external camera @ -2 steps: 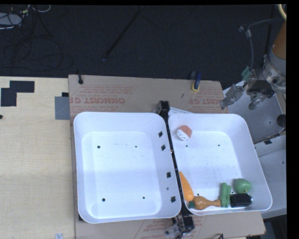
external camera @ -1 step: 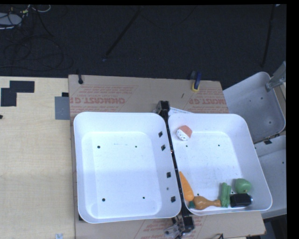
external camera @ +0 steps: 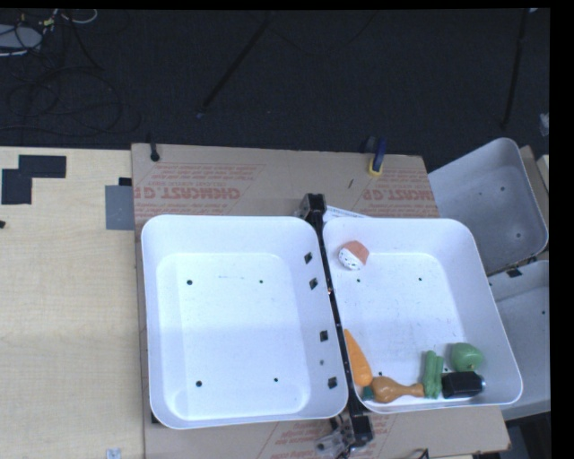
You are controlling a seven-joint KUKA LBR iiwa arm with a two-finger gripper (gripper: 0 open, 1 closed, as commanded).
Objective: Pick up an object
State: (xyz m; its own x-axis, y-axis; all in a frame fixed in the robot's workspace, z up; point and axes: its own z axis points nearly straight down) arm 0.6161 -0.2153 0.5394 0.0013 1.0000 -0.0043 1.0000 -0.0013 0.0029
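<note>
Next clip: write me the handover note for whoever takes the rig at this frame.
Nothing picked up yet.
All objects lie in the right bin: an orange-and-white piece near its far left corner; an orange carrot along its left wall; a tan-orange piece, a green stick, a green lump and a black block clustered along the near edge.
The left bin sits beside it.
Left: grasp and lift one object.

This looks like a robotics lab: two white bins (external camera: 309,240) clamped side by side on a cardboard sheet (external camera: 269,179) over a pale wood counter (external camera: 63,296), loose cables (external camera: 54,27) trailing across the dark floor (external camera: 287,72) behind.
</note>
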